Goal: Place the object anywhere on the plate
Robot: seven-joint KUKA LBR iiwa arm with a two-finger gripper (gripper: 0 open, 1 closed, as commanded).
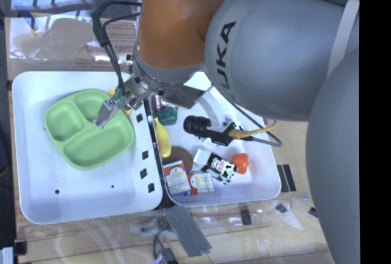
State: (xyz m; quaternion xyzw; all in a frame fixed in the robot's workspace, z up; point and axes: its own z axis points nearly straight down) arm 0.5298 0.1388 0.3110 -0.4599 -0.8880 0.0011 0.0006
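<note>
A green divided plate (85, 131) lies in the left white bin (36, 189). My gripper (106, 113) hangs over the plate's right rim, by the upper right compartment. A small yellow and green bit (120, 98) shows close against the gripper's upper part; what it is cannot be made out. The arm's wrist hides the space behind it.
The right bin (263, 186) holds a yellow banana (163, 138), a green item (167, 114), a brown piece (181, 156), two small cartons (176, 181) (201, 182), a black-and-white cow-patterned block (220, 168) and an orange item (241, 162). The bins' shared wall (148, 153) runs just right of the plate.
</note>
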